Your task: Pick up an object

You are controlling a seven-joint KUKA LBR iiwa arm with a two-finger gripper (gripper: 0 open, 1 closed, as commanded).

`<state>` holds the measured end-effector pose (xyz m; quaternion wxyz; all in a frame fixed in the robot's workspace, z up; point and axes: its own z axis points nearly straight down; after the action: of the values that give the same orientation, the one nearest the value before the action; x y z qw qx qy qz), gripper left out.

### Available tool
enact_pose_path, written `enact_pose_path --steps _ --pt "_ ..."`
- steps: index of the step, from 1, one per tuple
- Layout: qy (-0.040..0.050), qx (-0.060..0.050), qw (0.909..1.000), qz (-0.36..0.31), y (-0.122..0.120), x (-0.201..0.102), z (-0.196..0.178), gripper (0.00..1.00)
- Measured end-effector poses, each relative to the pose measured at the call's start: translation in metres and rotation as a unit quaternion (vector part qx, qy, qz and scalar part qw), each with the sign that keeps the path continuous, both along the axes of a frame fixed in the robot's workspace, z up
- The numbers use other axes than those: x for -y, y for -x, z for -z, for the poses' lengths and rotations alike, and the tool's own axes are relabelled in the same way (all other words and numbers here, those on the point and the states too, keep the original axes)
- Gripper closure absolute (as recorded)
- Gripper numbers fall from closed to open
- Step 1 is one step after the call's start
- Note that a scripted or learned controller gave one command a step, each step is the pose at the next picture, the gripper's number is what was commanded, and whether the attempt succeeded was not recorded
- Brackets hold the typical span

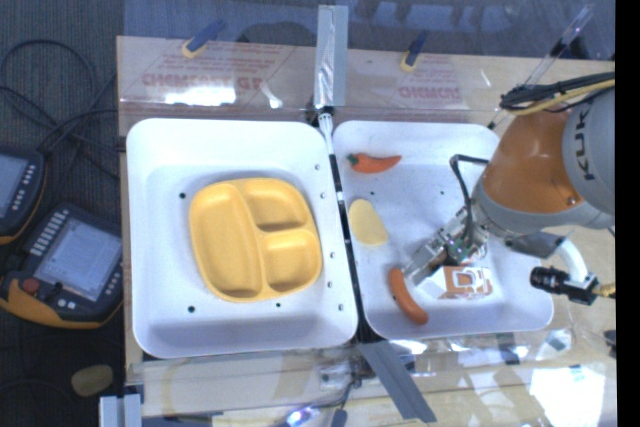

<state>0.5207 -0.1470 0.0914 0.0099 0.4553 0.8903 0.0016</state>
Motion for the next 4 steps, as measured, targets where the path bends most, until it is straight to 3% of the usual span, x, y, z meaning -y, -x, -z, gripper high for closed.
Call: enact_pose_path --steps 1,2,3,4 --pt "-0.0023 0.001 0.9978 0.067 0.031 -0.028 0.000 0.00" --pt "-0.0051 -0.003 0.9763 0.217 -0.035 -0.036 0.002 0.00" --pt "-0.0065 -0.003 0.9041 0.427 -0.104 -0.035 0.002 0.00" --pt "0.0063 -0.039 0.8650 0.500 -0.135 -0.047 0.007 0.00"
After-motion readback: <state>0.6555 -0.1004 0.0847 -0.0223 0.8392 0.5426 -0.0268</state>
